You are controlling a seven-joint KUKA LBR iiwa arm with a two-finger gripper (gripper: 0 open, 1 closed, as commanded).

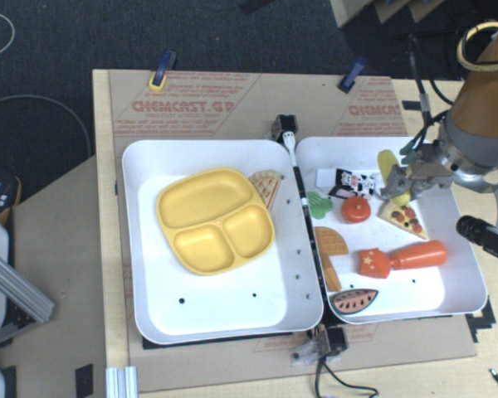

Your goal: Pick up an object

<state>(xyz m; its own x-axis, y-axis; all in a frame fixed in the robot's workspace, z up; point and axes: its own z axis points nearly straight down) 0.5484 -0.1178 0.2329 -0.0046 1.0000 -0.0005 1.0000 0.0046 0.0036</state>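
My gripper (pixel 403 186) hangs low over the back of the right bin (pixel 465 293), reaching in from the right. It sits right beside a yellow banana (pixel 388 165) and just above a pizza slice (pixel 403 217). A bit of yellow shows under the gripper tip. Close by on the left lie a black-and-white toy (pixel 354 182), a red tomato (pixel 356 211) and a green piece (pixel 318 205). Nearer the front are a red-orange pepper-like toy (pixel 401 258), a brown wooden piece (pixel 330 244) and a watermelon slice (pixel 353 300).
The left bin (pixel 149 305) holds a yellow divided plate (pixel 216 220) and a waffle-patterned piece (pixel 266 186) at its back right. The bins' shared wall (pixel 307 230) runs between them. A black part of the arm (pixel 481 235) juts in over the right bin's edge.
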